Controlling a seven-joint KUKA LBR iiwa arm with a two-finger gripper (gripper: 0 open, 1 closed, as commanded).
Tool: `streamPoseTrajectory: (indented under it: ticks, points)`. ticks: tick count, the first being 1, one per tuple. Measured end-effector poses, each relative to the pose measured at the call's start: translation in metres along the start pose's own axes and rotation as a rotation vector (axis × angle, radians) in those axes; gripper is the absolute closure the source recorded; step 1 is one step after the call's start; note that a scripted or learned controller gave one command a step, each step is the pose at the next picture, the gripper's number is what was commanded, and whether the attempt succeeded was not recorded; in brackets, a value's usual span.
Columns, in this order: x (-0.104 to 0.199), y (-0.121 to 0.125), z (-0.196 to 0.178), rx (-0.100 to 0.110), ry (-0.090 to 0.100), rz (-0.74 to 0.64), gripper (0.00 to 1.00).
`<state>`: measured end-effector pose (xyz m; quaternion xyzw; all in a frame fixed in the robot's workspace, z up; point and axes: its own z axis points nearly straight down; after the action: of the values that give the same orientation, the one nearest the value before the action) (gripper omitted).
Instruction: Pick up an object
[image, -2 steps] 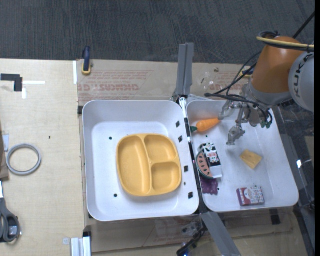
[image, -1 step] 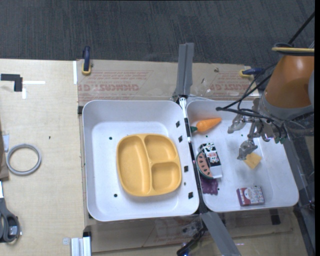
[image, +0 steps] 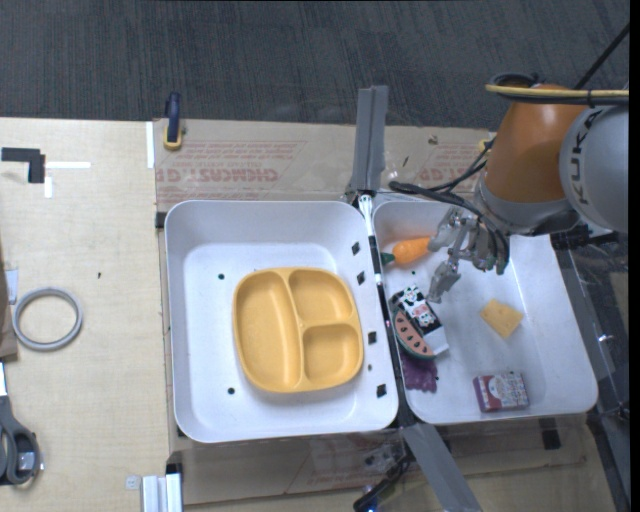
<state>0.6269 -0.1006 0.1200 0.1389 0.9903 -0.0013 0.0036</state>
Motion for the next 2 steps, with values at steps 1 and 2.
streamPoseTrajectory:
  ticks: [1, 2]
  points:
    - [0.006, 0.032, -0.073, -0.003, 0.002, -0.253, 0.0]
    - [0.023, -0.001, 0.005, -0.007, -0.011, -0.002, 0.0]
